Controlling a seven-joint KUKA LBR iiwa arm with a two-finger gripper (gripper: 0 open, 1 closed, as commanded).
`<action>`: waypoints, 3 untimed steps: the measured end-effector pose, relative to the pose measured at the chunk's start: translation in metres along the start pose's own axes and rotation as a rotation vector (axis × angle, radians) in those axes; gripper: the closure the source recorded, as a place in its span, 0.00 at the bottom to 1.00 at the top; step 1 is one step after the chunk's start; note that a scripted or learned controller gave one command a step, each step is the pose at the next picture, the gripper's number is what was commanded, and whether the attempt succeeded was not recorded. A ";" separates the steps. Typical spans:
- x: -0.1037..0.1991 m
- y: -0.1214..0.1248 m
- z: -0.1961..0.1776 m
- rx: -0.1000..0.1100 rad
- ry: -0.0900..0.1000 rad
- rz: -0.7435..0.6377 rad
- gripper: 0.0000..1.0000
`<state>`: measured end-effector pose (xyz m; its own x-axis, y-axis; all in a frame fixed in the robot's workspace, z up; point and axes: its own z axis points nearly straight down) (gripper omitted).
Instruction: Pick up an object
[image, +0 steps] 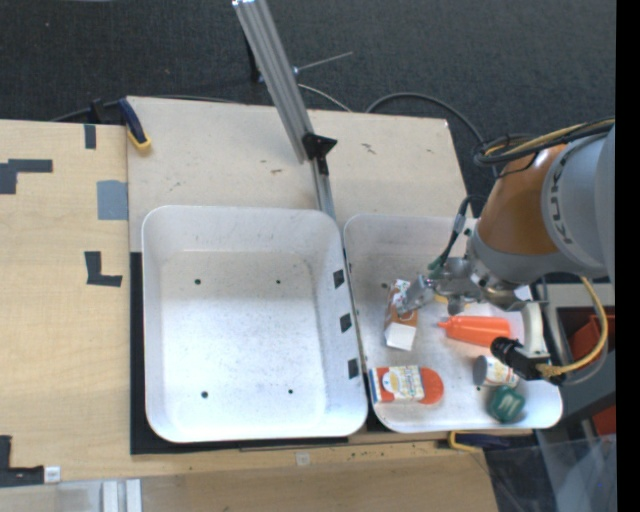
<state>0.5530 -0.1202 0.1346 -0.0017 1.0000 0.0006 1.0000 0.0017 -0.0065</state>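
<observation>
Arm bent low, pincer perhaps touching packet — unclear

Wood bench, dk carpet floor

Grey rounded arm with an orange band, yellow-and-black cables looping alongside.

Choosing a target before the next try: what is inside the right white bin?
Right white bin holds an orange bottle, a small white-and-brown packet, an orange-and-white flat pack and a green item. The arm covers the bin's right part.
</observation>
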 end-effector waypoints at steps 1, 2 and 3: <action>0.001 0.003 0.026 -0.012 -0.001 -0.002 0.00; 0.001 0.000 0.020 -0.004 0.000 -0.001 1.00; -0.004 0.009 -0.034 -0.010 -0.002 0.000 1.00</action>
<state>0.5625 -0.1243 0.1683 -0.0015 1.0000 -0.0013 1.0000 0.0015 0.0034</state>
